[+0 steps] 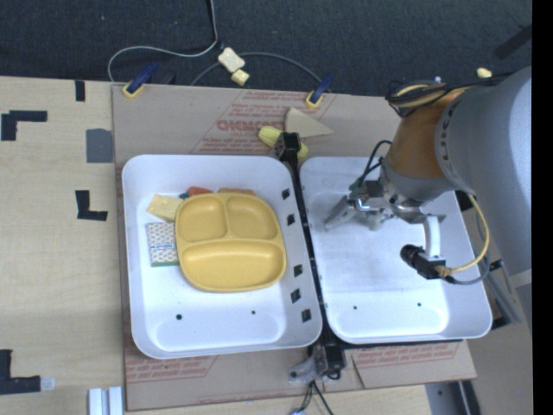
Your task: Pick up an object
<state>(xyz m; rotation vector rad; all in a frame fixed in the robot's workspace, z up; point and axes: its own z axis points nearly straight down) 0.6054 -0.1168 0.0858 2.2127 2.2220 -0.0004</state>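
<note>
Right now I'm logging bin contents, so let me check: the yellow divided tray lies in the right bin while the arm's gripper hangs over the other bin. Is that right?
Not quite. The camera view shows the yellow divided tray lying in the left bin, not the right one. The gripper hangs over the right bin, the other of the two.

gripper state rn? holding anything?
Gripper: over the right white bin, pointing toward the divider; cannot be told whether open or closed, and nothing is visibly held.
</note>
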